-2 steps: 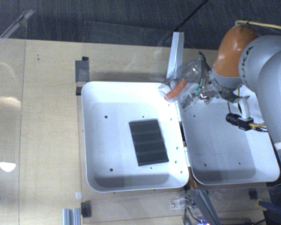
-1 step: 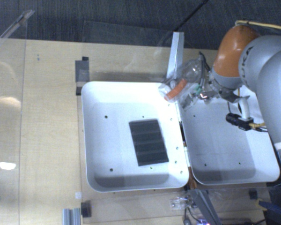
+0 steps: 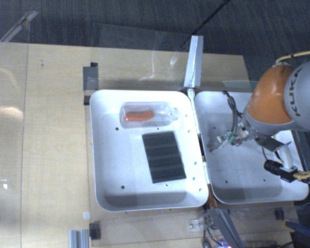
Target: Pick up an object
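Arm over the right bin, two objects lying in the left bin.

The wooden counter (image 3: 46, 138) carries two white bins side by side. The left bin (image 3: 108, 185) holds a dark ribbed rectangular pad (image 3: 164, 156) near its centre, and at 11 o'clock from the pad, close by, a clear plastic packet with an orange item inside (image 3: 144, 114). The grey arm with its orange band (image 3: 271, 99) hangs over the right bin (image 3: 248, 182), toward that bin's 12 o'clock side. Its end effector (image 3: 230, 137) sits low at the bin's 10 o'clock area; I cannot tell whether it is apart or together.
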`<state>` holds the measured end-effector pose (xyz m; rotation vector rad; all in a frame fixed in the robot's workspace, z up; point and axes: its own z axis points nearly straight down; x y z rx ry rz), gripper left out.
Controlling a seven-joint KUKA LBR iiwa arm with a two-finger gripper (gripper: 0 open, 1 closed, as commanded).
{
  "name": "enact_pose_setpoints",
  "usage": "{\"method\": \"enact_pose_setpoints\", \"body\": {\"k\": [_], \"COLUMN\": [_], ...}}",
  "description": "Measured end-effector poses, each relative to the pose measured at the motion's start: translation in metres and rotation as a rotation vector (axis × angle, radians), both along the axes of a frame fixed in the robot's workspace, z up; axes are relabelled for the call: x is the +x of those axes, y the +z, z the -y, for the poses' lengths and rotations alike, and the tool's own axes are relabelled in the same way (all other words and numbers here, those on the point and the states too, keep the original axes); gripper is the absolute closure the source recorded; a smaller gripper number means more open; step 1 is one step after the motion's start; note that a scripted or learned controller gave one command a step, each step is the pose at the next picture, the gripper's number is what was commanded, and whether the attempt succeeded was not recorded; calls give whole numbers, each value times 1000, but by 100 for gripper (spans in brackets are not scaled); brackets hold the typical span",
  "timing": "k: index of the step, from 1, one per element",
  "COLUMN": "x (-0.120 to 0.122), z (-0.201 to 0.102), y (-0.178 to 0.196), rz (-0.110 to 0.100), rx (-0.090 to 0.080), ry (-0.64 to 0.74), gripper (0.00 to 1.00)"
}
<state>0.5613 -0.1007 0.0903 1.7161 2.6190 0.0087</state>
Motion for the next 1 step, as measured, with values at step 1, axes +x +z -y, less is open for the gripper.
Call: {"method": "enact_pose_setpoints", "body": {"k": [1], "x": [-15], "z": [3], "y": [4], "rz": [-5], "rx": [-2], "ry": [320], "gripper": [0]}}
